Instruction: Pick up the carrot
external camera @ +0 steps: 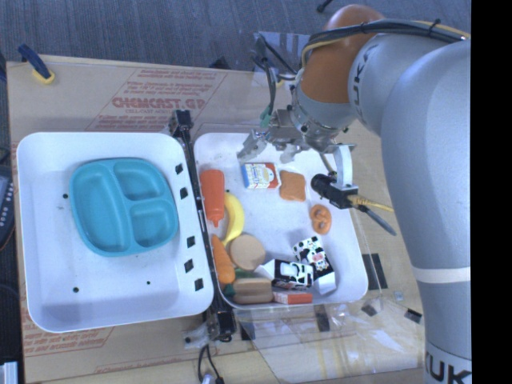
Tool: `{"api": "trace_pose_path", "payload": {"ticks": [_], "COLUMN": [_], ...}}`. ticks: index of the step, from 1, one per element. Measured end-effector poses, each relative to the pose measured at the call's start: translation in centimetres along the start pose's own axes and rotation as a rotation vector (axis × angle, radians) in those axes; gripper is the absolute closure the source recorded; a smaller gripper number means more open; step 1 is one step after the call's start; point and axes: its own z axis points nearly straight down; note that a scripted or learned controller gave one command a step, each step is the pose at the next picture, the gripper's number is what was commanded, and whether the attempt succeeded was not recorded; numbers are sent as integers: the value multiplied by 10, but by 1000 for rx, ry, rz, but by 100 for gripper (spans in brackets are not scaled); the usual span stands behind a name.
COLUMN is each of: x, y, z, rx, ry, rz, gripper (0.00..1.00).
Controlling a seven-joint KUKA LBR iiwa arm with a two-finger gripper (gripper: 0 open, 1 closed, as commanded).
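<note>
The carrot is a short orange tapered piece lying along the left wall of the right bin, near its front, between a yellow banana and a brown bread roll. My gripper hangs over the far end of the same bin, just above a small blue and white carton. Its fingers stand apart, open, with nothing between them. The carrot lies well toward the front-left of the gripper, apart from it.
The right bin also holds an orange-red bottle, a tan round, an orange-brown slab, a small orange piece and black-and-white cartons. A teal divided plate lies in the left bin.
</note>
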Motion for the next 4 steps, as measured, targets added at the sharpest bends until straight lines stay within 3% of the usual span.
{"api": "trace_pose_path", "payload": {"ticks": [1,2,4], "x": [18,32,6], "y": [-64,-99,-160], "z": [-131,-189,-305], "rx": [-17,-9,-9], "ry": [-2,-3,-1], "rz": [0,-166,-178], "gripper": [0,0,0]}}
